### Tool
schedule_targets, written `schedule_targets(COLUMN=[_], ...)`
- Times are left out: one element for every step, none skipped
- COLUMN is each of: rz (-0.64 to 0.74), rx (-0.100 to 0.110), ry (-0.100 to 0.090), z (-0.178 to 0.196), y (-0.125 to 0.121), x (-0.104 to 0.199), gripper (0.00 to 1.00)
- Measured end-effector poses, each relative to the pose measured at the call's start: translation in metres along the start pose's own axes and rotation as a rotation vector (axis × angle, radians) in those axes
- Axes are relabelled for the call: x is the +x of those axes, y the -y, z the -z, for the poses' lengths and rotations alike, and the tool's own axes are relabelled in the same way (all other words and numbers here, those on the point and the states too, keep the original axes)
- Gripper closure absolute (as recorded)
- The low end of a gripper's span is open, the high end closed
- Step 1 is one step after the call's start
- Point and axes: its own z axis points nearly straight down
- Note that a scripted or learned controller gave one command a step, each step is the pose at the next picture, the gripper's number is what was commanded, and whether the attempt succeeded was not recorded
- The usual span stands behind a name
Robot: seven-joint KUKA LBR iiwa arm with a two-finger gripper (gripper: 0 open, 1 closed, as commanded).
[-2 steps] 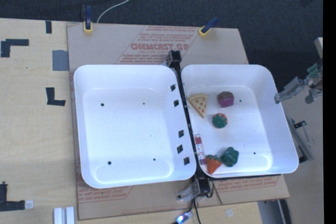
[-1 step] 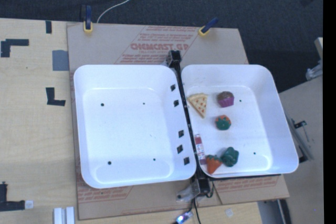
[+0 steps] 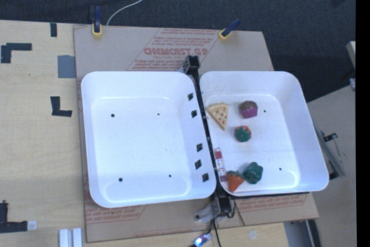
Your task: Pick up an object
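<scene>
The right bin (image 3: 289,89) holds several small toy foods. A pizza slice (image 3: 218,114) lies near the divider. To its right sits a purple-and-brown piece (image 3: 248,109). Below them rests a small green-and-red item (image 3: 242,134). At the bin's front lie an orange carrot-like piece (image 3: 234,181) and a dark green piece (image 3: 252,172), close together. A thin red-and-white stick (image 3: 218,161) lies along the divider.
The left bin (image 3: 139,142) sits beside the right one on a cardboard sheet (image 3: 167,49), held by two clamps (image 3: 96,23) at the back. A cable (image 3: 130,6) runs across the dark floor behind. The wooden bench (image 3: 34,124) extends left.
</scene>
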Motion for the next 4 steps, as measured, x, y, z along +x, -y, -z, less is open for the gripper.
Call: schedule_targets(rz=[0.008,0.009,0.008,-0.003], rx=[-0.009,0.001,0.002,0.022], ry=[-0.002,-0.004,-0.004,-0.001], z=[0.076,0.071,0.071,-0.144], y=[0.010,0.007,0.005,0.013], x=[0.091,0.179,0.252,0.236], gripper=[1.00,1.00,1.00,1.00])
